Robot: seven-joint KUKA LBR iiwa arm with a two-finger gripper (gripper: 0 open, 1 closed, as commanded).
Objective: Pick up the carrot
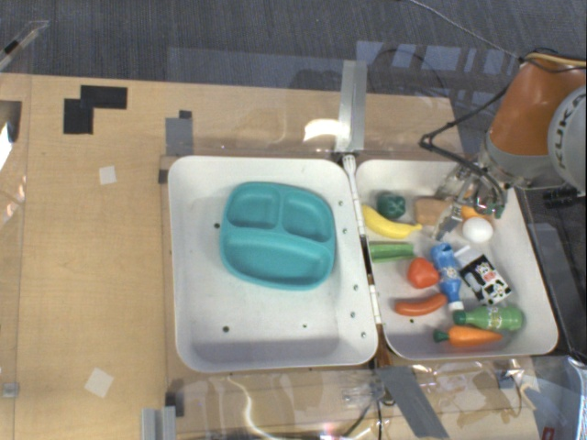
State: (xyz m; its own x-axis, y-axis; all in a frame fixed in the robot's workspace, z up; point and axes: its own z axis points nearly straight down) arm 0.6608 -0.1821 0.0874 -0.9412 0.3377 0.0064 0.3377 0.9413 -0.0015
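Carrot (pixel 470 335) at the near edge of the right bin (pixel 541 333), lying flat, orange with a green top pointing left, well apart from the gripper. Just behind it, a green bottle (pixel 491 318) lies on its side. Left of the bottle, a red sausage (pixel 420 305); above that, a red pepper (pixel 422 272). A blue bottle (pixel 448 269) stands between the pepper and a black-and-white carton (pixel 486 280). Farther back, a green stalk (pixel 392 252) and a yellow banana (pixel 390 225) lie near the bin's left wall; a dark green item (pixel 393 204) and a tan block (pixel 428 212) sit behind them. A white egg (pixel 477 230) and a small orange item (pixel 470 214) lie just beside the gripper (pixel 452 218), which hangs over the bin's far part; jaw state cannot be told. The left bin (pixel 197 337) holds 1 teal tray (pixel 276 234) with 3 compartments. The arm (pixel 537 122) enters from the right.
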